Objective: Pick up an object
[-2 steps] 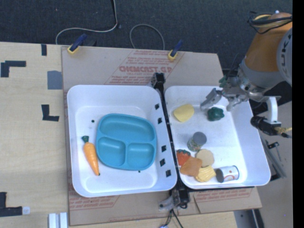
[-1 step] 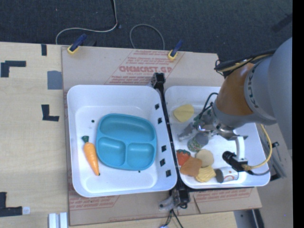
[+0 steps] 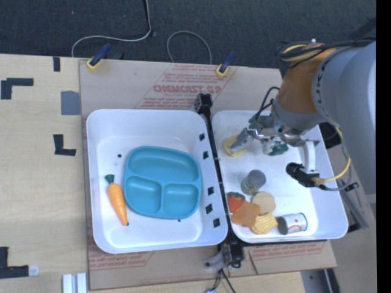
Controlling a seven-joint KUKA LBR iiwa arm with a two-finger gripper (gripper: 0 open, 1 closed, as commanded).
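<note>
We see a pale wood-grain counter under a brown cardboard sheet bearing two shallow, glossy white bins. The left bin holds a smooth blue plate with three sections and, just beside it, a tapered orange carrot. The grey arm reaches over the right bin. Its claw hangs just above a yellow lump; we cannot tell how far open it is. Nearer us lie a grey disc, a small can and a cluster of rounded toy foods.
</note>
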